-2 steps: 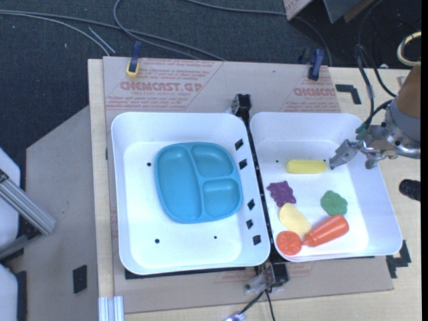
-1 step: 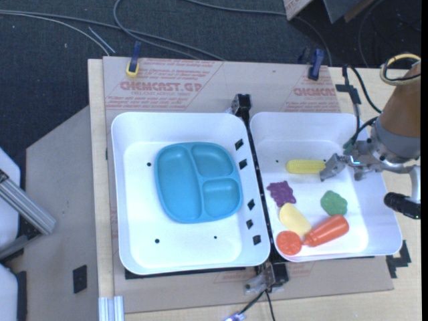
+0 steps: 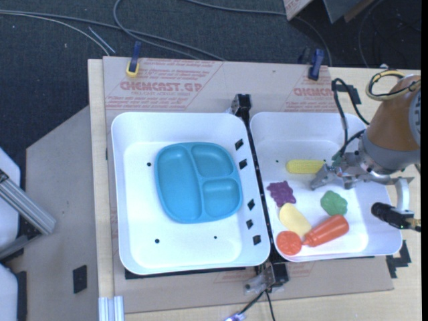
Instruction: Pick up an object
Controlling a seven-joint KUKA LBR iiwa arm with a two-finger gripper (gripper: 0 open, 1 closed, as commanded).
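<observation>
Gripper: seen at [image 3: 326, 177] in the right bin [image 3: 294, 127], reached in from the right side; metal fingers are pointed left and slightly down. Whether they are apart or together cannot be told at this resolution. Nothing is seen between them.
Nearest object: yellow piece [image 3: 304, 167], lying just left of the gripper, close to the tips; contact cannot be confirmed. Its long axis is laid left-right, roughly in line with the gripper's reach.
Second candidate: green piece [image 3: 334, 202], just below the gripper, compact and lumpy.
Other objects: purple piece [image 3: 281, 192] further left and below; pale yellow piece [image 3: 294, 218] below that, tilted; orange carrot-like piece [image 3: 328, 231] at the lower edge, long axis slanted up to the right; red round piece [image 3: 289, 243] touching the carrot's left end.
Left bin: blue divided tray [image 3: 198, 181] held on its floor, well apart from the gripper.
Stage: judged as approach, nothing lifted yet.
Key relation: yellow piece is judged the likely target; a short move left is called for, with the fingers turned across its narrow width.
Risk: piece may be pushed along instead of gripped.
</observation>
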